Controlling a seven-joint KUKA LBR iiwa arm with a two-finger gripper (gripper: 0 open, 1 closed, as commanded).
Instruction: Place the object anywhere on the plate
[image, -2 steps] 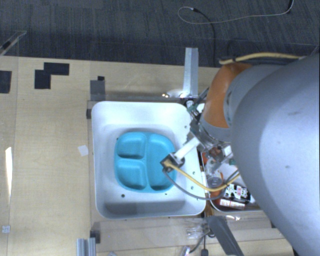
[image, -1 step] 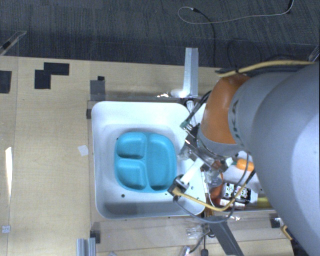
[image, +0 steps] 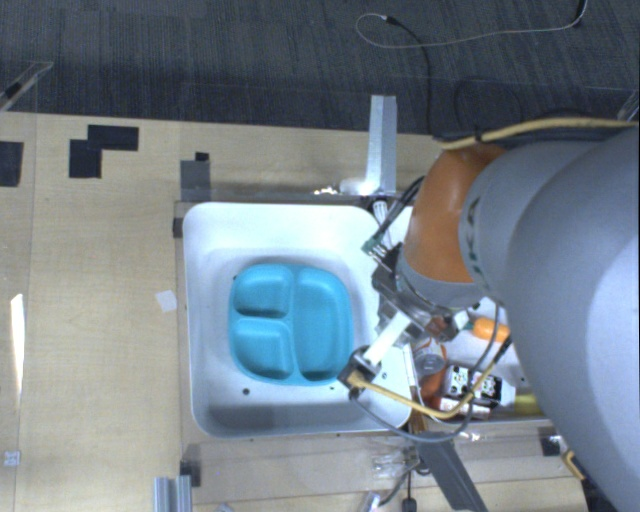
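Note:
A blue plate (image: 290, 322) with three compartments lies flat in the left white bin (image: 205, 300), and nothing rests on it. My arm (image: 520, 250) covers most of the right bin. The gripper (image: 425, 345) hangs under the orange wrist band (image: 440, 225), over the wall between the two bins, just right of the plate. A small orange object (image: 490, 326) peeks out beside the wrist in the right bin, and a reddish one (image: 432, 382) lies just below the gripper. Whether anything is held is hidden by the wrist.
A yellow cable (image: 400, 392) loops below the wrist near the left bin's lower right corner. A grey metal post (image: 382, 145) stands behind the bins. A black-and-white tag (image: 470, 385) lies in the right bin. Wooden benchtop (image: 90, 300) stretches to the left.

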